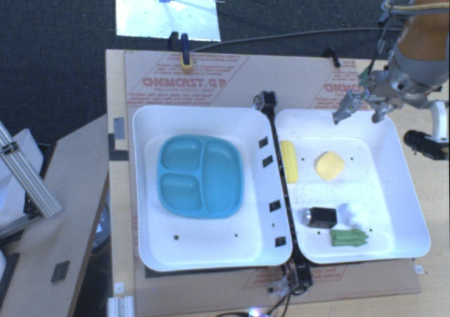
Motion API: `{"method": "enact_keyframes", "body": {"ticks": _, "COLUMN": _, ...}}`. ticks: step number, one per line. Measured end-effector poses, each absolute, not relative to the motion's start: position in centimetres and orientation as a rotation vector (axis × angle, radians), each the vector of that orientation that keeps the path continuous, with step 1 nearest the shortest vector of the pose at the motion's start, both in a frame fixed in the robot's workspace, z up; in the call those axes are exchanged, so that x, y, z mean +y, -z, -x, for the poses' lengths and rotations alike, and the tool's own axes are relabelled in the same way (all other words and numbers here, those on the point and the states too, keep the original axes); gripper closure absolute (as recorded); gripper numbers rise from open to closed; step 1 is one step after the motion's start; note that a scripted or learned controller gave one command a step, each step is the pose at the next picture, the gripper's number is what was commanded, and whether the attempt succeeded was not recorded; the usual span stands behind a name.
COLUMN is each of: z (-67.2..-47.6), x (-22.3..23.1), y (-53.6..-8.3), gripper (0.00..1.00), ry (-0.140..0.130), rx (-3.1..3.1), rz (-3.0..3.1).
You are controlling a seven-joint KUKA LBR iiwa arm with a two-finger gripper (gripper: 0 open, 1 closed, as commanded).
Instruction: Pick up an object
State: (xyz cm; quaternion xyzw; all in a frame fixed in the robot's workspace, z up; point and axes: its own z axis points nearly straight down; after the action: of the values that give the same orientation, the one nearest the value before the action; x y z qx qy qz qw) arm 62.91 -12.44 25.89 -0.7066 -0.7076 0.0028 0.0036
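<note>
The right bin (394,189) holds a long yellow piece (288,161) by its left wall, a pale yellow lump (330,166) in the middle, a small black block (322,217) near the front, a green item (349,237) at the front, and a small white thing (353,211) beside the block. My gripper (362,109) hangs above the bin's far rim, open, with nothing between its fingers. It stands well behind the pale yellow lump.
The left bin (151,238) holds a blue divided plate (201,175). A black hinge strip with clips (275,175) runs between the two bins. A blue and yellow clamp (185,52) stands at the bench's far edge.
</note>
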Motion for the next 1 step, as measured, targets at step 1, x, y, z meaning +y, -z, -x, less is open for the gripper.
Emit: {"method": "enact_keyframes", "body": {"ticks": 1, "z": -63.12, "x": -12.41, "y": -26.55, "gripper": 0.00, "ry": 0.002, "rx": -2.226, "rz": 2.218}}
